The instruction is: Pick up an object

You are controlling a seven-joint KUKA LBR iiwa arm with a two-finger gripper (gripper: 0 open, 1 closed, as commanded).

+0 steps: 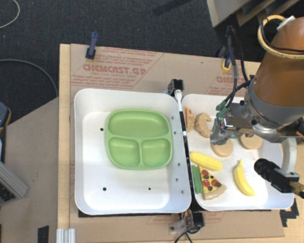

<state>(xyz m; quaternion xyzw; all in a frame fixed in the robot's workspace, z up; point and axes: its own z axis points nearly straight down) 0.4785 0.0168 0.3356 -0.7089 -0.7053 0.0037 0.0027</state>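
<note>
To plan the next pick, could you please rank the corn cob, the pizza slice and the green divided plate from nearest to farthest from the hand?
1. Corn cob: right bin, just below the hand.
2. Pizza slice: right bin's front edge.
3. Green divided plate: left bin, across the divider.

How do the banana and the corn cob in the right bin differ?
The banana is smooth, curved and tapers to a point; the corn cob is straighter, blunt-ended and ridged with kernels. The banana runs nearly up and down the view, the corn cob more across it. The banana lies further right. Both are yellow toy foods lying flat in the right bin.
</note>
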